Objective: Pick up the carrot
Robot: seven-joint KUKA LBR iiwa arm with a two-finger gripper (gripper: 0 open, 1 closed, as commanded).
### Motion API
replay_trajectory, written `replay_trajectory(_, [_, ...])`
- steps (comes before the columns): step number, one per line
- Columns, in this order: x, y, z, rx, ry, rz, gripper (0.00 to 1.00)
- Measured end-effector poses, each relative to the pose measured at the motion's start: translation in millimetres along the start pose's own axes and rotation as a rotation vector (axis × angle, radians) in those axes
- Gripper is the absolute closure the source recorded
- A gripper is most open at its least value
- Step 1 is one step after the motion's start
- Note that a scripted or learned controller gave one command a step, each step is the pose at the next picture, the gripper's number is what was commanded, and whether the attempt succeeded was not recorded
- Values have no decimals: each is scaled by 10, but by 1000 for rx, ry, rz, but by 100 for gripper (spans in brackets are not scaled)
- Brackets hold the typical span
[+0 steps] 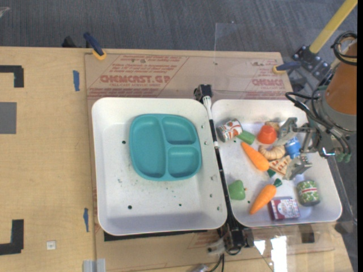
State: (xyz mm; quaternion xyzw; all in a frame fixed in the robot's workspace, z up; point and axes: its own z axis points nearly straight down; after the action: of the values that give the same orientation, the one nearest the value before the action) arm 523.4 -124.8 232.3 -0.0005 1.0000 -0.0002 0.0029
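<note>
Left of claw [299,149], carrot [254,156], apart

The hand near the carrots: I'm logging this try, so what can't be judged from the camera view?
- Hand: its metal parts blur into the clutter, so the finger state is unreadable.
- Whether it touches the upper carrot or the blue item: too small to tell.
- Arm: cut off by the right edge.
- Can label: too small to read.

**Setting: robotics lab test bench**

Plywood bench [39,152] with black tape marks, clamped cardboard sheet [170,75], two white bins [108,203], toy food, teal divided plate [165,146], cabled robot arm [340,95], grey carpet floor [170,10].
</note>
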Motion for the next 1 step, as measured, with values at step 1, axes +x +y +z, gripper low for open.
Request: replay_trajectory(1, [-168, 299, 1345, 2, -8, -120, 0])
